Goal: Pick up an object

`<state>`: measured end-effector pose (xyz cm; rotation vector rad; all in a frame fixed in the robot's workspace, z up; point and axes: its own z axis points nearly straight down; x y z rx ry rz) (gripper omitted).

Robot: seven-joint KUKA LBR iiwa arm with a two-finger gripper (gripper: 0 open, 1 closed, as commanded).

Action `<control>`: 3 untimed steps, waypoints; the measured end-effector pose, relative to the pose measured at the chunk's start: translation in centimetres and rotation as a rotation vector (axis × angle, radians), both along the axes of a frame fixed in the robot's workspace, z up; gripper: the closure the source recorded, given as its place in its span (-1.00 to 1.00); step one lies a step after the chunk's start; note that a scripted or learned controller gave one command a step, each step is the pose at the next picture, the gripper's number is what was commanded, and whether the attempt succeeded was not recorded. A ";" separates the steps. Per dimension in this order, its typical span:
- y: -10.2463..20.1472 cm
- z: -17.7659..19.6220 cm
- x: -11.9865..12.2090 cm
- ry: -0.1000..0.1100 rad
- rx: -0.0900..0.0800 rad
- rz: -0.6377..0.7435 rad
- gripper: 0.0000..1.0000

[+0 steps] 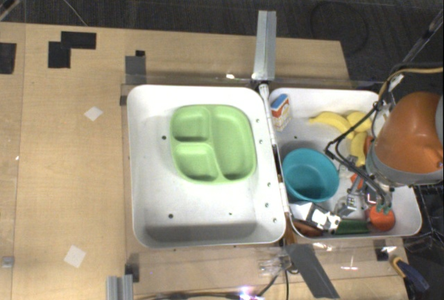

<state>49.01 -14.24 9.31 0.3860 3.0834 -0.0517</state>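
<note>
The right bin [326, 98] holds a teal bowl [310, 175], a yellow banana [343, 126], a small white and orange carton [279, 111] at its back left corner, and an orange-red round object [381, 217] near the front right. Beside that lie a dark green object [352, 227] and a small black and white item [320, 219]. My gripper [355, 200] reaches down into the front right of this bin, just left of the orange-red object and right of the bowl. Its metal tip sits among the clutter, under the orange wrist band [416, 132].
The left bin [149, 167] holds a green divided plate [211, 142] toward its back. A metal post [265, 45] stands behind the seam between the bins. Black cables [345, 146] loop off the arm over the banana. Wooden bench stretches to the left.
</note>
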 end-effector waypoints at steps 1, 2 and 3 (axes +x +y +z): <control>0.6 0.1 0.6 -0.007 0.000 -0.091 -1.00; 1.4 0.0 -0.1 -0.009 0.003 -0.269 -1.00; 2.7 -0.3 5.7 0.012 0.024 -0.290 -1.00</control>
